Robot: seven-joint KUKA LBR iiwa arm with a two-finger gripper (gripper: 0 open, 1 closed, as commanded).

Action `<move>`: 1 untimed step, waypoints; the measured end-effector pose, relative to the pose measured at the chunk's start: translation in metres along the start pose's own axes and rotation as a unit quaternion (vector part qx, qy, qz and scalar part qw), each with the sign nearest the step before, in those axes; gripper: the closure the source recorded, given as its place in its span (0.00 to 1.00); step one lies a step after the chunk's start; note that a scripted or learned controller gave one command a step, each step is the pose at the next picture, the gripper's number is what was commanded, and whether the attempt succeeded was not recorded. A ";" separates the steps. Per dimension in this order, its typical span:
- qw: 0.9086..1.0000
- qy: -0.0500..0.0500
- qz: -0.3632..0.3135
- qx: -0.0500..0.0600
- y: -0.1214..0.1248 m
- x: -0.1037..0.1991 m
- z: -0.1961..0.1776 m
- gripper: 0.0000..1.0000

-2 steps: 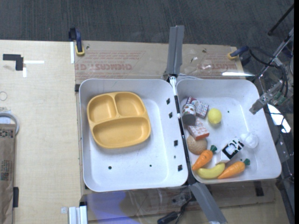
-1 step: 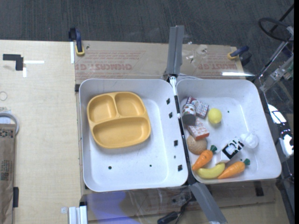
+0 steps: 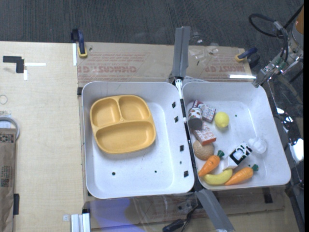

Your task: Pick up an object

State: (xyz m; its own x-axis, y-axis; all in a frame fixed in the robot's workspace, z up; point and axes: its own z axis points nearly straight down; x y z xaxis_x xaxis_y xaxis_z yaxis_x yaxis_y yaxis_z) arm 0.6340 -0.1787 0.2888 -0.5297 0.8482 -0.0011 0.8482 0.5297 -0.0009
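Pale wood desk (image 3: 38, 144), dark floor behind. Left bin (image 3: 135, 178): yellow divided plate (image 3: 123, 123). Right bin (image 3: 260, 110): lemon (image 3: 221, 120), carrots (image 3: 209, 164), banana (image 3: 217, 178). Hand (image 3: 277, 64) at upper right, state unclear.

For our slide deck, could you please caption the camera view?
Yellow divided plate in the left bin; toy foods, including a lemon and banana, fill the right bin.
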 end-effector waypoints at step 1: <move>0.999 0.001 -0.032 0.000 0.032 0.041 0.026 1.00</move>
